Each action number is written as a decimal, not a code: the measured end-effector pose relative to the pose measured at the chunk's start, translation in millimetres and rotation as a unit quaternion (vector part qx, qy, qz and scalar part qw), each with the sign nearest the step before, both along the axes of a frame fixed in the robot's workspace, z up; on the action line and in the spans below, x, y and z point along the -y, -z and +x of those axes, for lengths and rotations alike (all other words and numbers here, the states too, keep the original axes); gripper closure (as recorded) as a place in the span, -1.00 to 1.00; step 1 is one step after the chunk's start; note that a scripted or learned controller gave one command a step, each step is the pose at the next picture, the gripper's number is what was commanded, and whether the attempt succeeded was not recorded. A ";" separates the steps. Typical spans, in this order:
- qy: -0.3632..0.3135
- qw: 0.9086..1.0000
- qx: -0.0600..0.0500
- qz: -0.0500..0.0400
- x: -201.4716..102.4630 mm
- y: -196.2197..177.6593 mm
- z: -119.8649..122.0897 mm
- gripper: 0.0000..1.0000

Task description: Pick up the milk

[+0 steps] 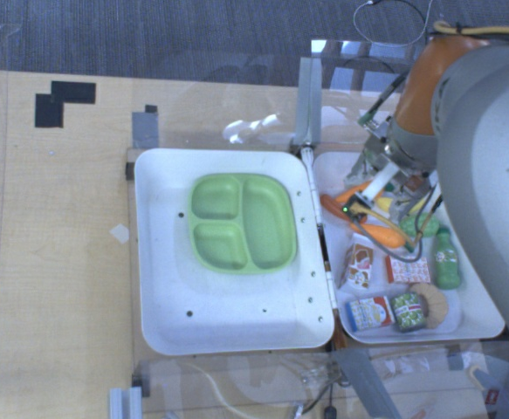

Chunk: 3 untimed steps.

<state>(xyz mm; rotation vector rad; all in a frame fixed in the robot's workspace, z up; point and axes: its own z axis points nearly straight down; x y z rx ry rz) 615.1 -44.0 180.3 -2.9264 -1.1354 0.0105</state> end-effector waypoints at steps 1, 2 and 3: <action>-0.036 0.999 0.001 0.001 60.1 66.0 -47.0 -1.00; 0.027 1.000 0.001 0.001 71.4 49.0 -127.8 -1.00; -0.014 1.000 0.008 -0.001 57.5 69.4 -124.8 -1.00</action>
